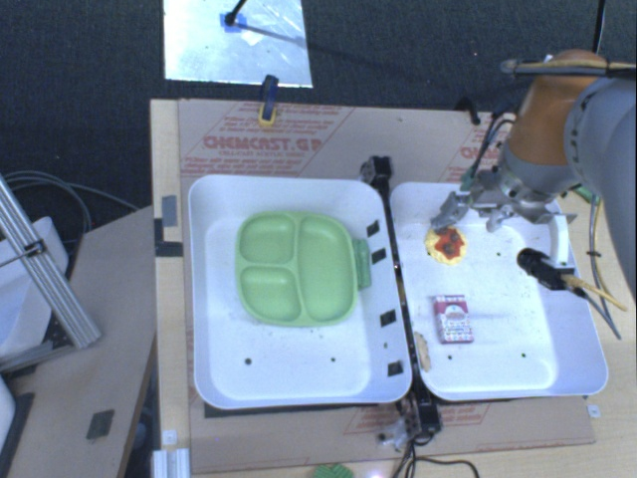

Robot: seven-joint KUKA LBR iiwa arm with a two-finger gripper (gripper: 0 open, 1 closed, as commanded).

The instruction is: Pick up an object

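Two shallow white bins are recorded side by side on the desk (299, 127): the left bin (214, 297) and the right bin (518, 347). One green divided tray (297, 269) is laid flat in the left bin. Two small items are counted in the right bin: one red-and-white box (453, 319) near its middle and one yellow-and-red piece (447, 245) towards its far side. The tool (471, 217) is held just above that piece, with fingers spread and nothing gripped. The piece is therefore judged to be the intended pick, not yet grasped.
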